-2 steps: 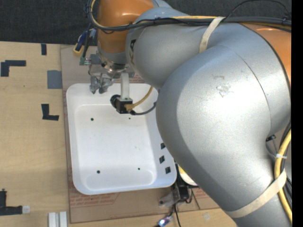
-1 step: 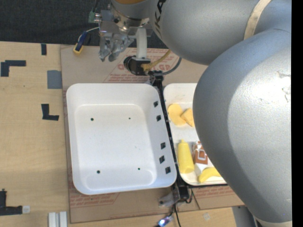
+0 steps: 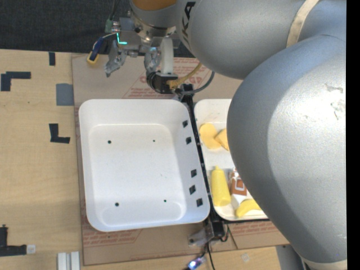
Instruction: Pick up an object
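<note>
My gripper [image 3: 134,63] hangs above the brown cardboard beyond the far rim of the left bin [image 3: 84,151]. Its fingers [image 3: 114,64] stand apart, open, with only cardboard showing between them. The objects lie in the right bin [image 3: 209,103], well away from the gripper: a yellow rounded piece [image 3: 208,135] with another yellow piece [image 3: 223,139] beside it, an upright-lying yellow bottle [image 3: 219,185], a white and brown packet [image 3: 238,184] and a yellow curved piece [image 3: 248,208]. The grey arm hides most of the right bin.
The big grey arm links [image 3: 292,122] cover the right side of the view. A black divider with clips [image 3: 194,162] runs between the two bins. Black markers [image 3: 56,134] lie on the bench to the left.
</note>
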Controlling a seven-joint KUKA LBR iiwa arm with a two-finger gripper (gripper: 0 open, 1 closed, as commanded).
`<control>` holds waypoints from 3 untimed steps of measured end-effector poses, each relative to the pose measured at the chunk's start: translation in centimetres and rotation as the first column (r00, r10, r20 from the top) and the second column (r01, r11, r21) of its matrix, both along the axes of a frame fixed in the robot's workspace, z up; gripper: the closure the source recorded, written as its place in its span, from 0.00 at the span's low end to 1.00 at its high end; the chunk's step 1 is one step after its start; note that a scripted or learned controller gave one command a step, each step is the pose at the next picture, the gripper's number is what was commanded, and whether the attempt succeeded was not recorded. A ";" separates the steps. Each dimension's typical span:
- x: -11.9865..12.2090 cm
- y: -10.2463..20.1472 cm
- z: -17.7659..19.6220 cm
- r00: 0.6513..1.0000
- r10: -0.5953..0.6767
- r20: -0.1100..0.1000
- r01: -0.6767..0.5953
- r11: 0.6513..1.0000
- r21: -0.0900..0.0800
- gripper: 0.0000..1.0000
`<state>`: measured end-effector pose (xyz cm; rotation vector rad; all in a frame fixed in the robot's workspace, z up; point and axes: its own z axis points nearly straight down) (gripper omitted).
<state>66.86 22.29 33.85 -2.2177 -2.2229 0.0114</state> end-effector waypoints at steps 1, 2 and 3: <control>0.0 0.1 0.6 1.000 0.002 -0.005 -0.002 1.000 -0.004 1.00; -0.1 1.0 -5.2 1.000 0.000 -0.005 0.000 1.000 -0.001 1.00; 0.0 1.0 -4.8 1.000 0.000 0.000 0.000 1.000 0.000 0.00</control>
